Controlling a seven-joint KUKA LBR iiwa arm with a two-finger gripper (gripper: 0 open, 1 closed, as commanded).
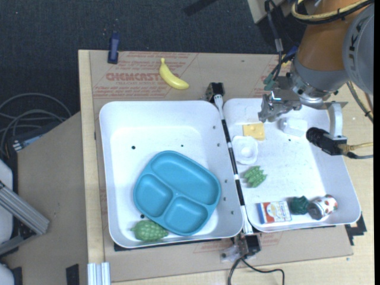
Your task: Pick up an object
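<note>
Gripper (270,108) is seen low over the far end of the right bin (338,165), just beside the yellow block (255,130). Whether it is open or closed cannot be told; nothing is seen held.

Candidate objects, all in the right bin:
- yellow block, nearest the gripper, close to the divider between the bins
- white cup (245,149), just beside the block on the near side
- small green piece (255,176), further toward the near side
- carton (274,212), dark green toy (298,205) and red-white object (325,205), lined along the near wall

The left bin (119,135) is occupied by a blue divided plate (176,192) and a green lump (149,231). A banana (172,76) is left on the worktop (89,129) outside the bins.

Risks, as judged:
- The block appears flat and low; it could be skimmed over or pushed against the bin wall instead of being grasped.
- With the cup so close, it could be knocked or caught alongside the block on descent.
- With the divider rim close by, the near finger's travel could be blocked.
- An off-centre closure could squirt the block sideways.
</note>
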